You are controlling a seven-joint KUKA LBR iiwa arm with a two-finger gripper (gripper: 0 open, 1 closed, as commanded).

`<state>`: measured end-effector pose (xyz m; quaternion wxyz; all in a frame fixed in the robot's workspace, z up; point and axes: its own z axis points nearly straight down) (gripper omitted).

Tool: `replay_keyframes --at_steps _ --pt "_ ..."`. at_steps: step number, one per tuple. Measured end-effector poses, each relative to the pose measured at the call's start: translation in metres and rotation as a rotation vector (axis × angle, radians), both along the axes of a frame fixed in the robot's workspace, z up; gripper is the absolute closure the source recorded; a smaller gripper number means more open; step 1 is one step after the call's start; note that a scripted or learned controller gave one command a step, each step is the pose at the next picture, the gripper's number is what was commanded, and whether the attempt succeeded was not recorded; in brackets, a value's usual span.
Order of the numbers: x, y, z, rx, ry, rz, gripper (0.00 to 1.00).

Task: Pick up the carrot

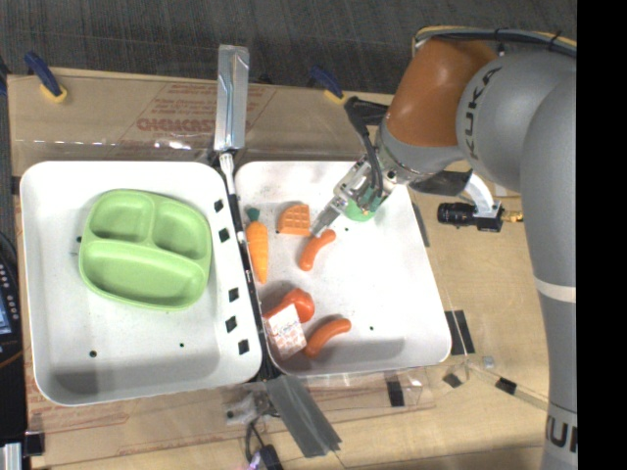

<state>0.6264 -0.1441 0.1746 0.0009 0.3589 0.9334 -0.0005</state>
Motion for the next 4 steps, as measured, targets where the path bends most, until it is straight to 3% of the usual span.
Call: replay_keyframes --at_steps 1,2,3,4 --pt "0.019 0.013 0.033 0.001 -0.001 0.001 0.00" --pt "-0.023 0.081 0.017 0.002 0.005 0.198 0.00" --pt "-0.016 0.036 -0.073 0.000 -0.011 0.104 0.00" --pt "-0.009 0.043 -0.074 -0.006 -0.018 0.160 0.00"
